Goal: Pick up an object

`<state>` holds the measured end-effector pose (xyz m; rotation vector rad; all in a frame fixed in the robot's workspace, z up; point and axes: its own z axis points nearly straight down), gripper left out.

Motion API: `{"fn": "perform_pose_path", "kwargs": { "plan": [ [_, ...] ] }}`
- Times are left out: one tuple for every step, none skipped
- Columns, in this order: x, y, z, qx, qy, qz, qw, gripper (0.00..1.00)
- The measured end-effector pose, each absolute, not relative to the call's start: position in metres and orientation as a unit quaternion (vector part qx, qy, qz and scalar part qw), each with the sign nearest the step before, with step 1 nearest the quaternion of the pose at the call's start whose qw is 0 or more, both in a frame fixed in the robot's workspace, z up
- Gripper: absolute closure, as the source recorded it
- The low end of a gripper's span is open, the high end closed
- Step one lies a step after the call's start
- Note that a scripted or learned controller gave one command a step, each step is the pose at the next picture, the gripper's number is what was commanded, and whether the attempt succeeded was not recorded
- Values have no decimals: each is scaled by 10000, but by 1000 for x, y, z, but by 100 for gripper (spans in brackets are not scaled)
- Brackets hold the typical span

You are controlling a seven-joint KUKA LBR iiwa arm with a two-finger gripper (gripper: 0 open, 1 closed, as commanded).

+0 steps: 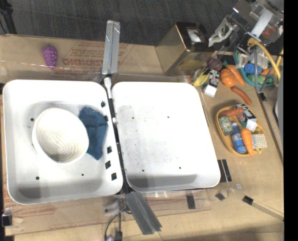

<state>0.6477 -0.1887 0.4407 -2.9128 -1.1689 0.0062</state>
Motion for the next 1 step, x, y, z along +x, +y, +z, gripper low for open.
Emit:
{"fn": "perform_pose_path", "kwargs": {
  "plan": [
    [627,-193,388,-8946,-4468,18,18,0]
  ]
}}
